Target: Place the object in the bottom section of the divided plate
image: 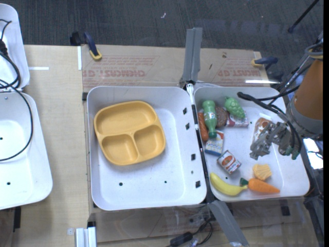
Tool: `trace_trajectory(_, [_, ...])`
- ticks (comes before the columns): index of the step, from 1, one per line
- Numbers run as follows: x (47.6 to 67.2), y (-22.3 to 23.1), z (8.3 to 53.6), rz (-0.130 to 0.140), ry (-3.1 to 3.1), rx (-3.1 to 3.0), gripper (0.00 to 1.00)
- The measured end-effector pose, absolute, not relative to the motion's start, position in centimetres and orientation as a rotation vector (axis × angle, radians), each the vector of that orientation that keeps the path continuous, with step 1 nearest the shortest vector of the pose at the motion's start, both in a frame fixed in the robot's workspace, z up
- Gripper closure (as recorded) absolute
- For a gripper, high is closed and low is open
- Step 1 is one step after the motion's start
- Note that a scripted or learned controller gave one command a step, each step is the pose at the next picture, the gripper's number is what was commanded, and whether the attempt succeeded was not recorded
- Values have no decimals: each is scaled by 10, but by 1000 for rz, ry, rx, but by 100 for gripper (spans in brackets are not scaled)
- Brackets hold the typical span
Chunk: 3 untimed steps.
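Your arm reaches in from the right, gripper (263,144) low over the right bin (303,185); you cannot tell its state. The yellow divided plate (129,133) sits in the left bin (149,189)

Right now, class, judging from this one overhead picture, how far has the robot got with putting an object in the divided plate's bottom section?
Done: nothing yet; the yellow divided plate in the left bin holds nothing. In hand: the gripper hangs over the right bin, beside the banana, carrot and can. Left: grasp one item, carry it across, set it down.
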<state>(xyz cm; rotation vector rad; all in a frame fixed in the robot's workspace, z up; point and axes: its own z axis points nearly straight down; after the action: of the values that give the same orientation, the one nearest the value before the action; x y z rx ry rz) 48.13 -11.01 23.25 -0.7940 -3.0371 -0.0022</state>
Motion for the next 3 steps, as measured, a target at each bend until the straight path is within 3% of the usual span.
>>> trace_trajectory(1, [501,-82,219,0,-3019,-867,100])
trace_trajectory(2, [505,-64,236,1,-2996,-945,100])
trace_trajectory(3, [536,-9,190,3,-2894,-1215,100])
